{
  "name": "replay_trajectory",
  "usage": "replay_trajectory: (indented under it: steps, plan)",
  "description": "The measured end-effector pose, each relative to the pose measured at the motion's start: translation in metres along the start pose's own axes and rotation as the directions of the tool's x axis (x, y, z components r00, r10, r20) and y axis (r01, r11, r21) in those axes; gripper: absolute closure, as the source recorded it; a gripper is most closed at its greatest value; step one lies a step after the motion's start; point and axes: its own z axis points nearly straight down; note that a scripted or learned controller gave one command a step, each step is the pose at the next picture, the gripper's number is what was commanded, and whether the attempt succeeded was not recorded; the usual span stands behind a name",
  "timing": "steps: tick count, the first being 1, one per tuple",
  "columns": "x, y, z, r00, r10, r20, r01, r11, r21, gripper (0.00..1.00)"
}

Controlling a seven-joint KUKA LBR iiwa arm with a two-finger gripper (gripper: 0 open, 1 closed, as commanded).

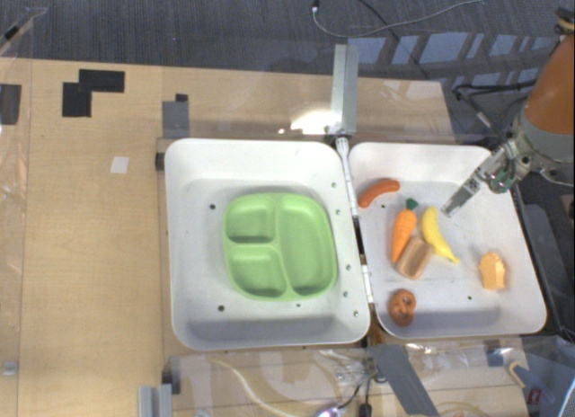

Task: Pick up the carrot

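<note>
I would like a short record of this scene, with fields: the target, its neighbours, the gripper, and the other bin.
target: carrot, lying in the right bin, green end toward the far side
neighbours: banana on its right, brown block at its lower end, sausage above, apple below, orange piece further right
gripper: gripper above the right bin, near the banana's upper end, holding nothing that can be seen
left bin: left bin holds a green divided plate
</note>
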Motion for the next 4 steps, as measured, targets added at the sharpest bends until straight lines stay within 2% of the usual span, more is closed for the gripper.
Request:
replay_trajectory:
  steps: [1, 2, 3, 4]
  plan:
    - [0.017, 0.032, 0.105, 1.0, 0.026, 0.016, -0.026, 0.999, -0.02, 0.0]
    - [0.05, 0.042, 0.112, 0.951, -0.307, 0.037, 0.308, 0.951, -0.016, 0.0]
    - [0.05, 0.048, 0.097, 0.951, -0.306, 0.047, 0.308, 0.951, -0.026, 1.0]
    - [0.05, 0.048, 0.097, 0.951, -0.306, 0.046, 0.308, 0.951, -0.026, 0.0]
